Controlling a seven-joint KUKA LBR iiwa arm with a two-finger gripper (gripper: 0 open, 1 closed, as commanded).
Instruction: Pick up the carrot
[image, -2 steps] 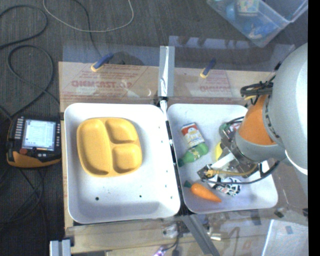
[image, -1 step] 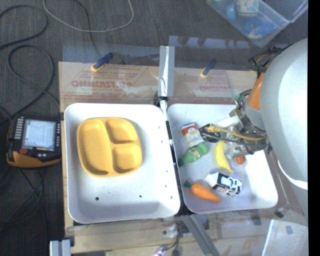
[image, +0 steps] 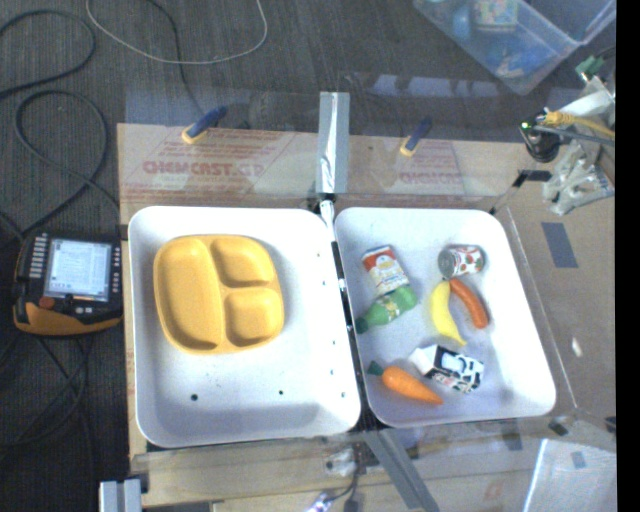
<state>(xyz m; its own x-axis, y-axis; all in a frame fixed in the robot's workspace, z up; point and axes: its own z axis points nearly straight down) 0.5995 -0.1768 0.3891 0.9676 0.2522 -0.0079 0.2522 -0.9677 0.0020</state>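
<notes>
The carrot (image: 410, 384) lies flat near the right bin's (image: 520, 300) front edge, tip touching a small carton (image: 452, 367), leafy end toward the divider. That side looks freer for a grasp. The gripper (image: 575, 180) sits beyond the bin's far right corner; I cannot tell its opening.

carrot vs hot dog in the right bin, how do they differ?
The carrot is orange and tapers to a point, with a green stem end toward the left; the hot dog is redder, blunt at both ends.
The carrot lies near the front of the right bin, next to the small milk carton; the hot dog lies farther back, alongside the banana.
Both lie flat, long and narrow, slanting the same way.
</notes>
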